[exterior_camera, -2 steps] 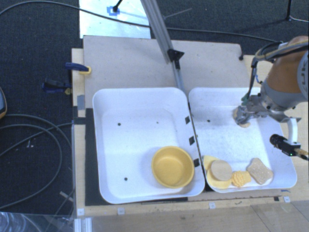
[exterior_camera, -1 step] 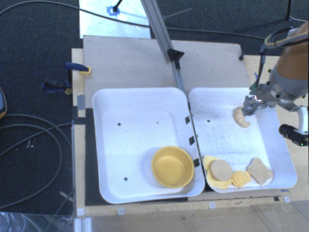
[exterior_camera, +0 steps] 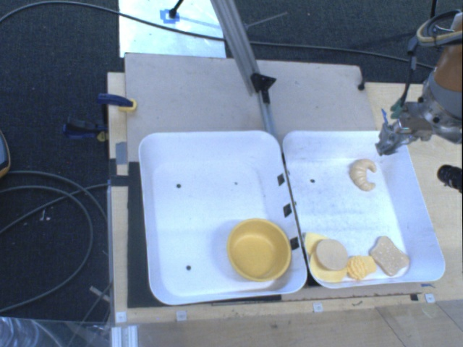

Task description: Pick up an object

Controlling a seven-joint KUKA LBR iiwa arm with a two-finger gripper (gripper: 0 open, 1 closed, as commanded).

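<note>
**A:** Where is the thing to pick up lying?

**B:** A pale croissant (exterior_camera: 364,174) is lying in the right bin (exterior_camera: 340,208), toward its far right corner, curving like a crescent, with bare white floor showing on every side of it.

**A:** And the gripper?

**B:** The gripper (exterior_camera: 386,144) is hanging over the bin's far right rim, just up and right of the croissant and apart from it. Nothing is sitting between its fingers; they are too small and dark to say how wide they are standing.

**A:** What else is crowding that bin?

**B:** Three pieces are bunching along the near edge: a round tan disc on a yellow wedge (exterior_camera: 329,255), a ridged yellow piece (exterior_camera: 361,267) touching it, and a toast slice (exterior_camera: 389,256) just beside that. The middle floor is lying open.

**A:** The other bin?

**B:** The left bin (exterior_camera: 188,194) is holding a yellow bowl (exterior_camera: 259,249) near its near right corner, close to the dividing rims.
</note>
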